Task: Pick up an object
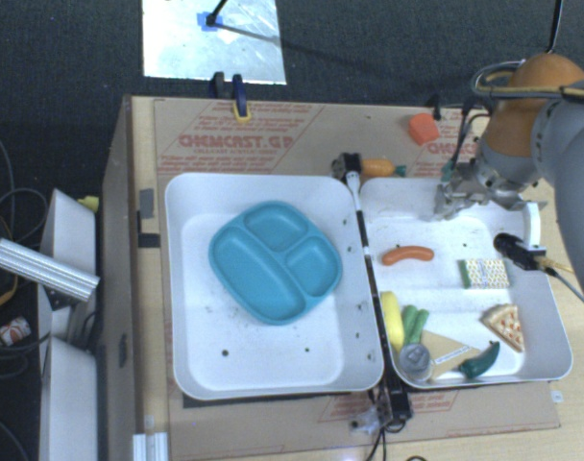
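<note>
My gripper (451, 203) hangs over the far part of the right bin (551, 307), near its back rim. Below and left of it, an orange sausage (408, 254) lies on the bin floor. Also in this bin are a patterned green-edged block (483, 274), a pizza slice (505, 326), a dark green pepper (481, 360), a yellow banana-like piece (392, 318), a green vegetable (414, 324), a metal can (414, 358) and a tan wedge (449, 351). I see nothing held at the gripper.
The left bin (201, 349) holds a blue divided plate (275, 260). A carrot (379, 169) lies just behind the bins' shared wall, and an orange block (423, 129) sits on the cardboard behind the right bin. The arm (547, 128) comes in from the right.
</note>
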Motion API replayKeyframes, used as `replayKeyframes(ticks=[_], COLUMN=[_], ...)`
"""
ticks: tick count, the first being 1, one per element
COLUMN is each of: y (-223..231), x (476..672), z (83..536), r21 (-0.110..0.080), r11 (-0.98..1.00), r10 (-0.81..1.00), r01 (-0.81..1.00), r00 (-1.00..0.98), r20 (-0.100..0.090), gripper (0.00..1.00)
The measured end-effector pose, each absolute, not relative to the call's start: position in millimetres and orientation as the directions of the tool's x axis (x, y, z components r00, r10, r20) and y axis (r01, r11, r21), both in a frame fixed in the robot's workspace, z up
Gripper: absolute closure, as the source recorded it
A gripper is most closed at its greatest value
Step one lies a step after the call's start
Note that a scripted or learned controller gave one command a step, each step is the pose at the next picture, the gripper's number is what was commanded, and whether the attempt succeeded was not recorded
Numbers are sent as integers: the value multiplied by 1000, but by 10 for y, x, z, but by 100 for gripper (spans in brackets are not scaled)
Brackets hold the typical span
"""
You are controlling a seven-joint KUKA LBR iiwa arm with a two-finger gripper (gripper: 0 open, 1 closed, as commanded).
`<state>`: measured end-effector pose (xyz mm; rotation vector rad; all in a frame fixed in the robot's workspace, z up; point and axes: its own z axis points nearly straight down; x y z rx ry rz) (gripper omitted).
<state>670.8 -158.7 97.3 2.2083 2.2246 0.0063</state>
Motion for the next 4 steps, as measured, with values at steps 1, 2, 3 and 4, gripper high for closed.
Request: replayKeyframes(ticks=[1, 2, 3, 4], y=[-880, -622, -34, -224], x=[6694, 6090, 6047, 5587], z=[939, 1858, 1843, 2490], r21=[3, 4, 0, 4], r11=[5, 3, 5, 1], r10=[1000, 1000, 1000, 1000], r01=[1000, 1000, 1000, 1000], r00=[-5, -3, -5, -1], r20=[2, 0, 1, -1], gripper=[100, 100, 100, 100])
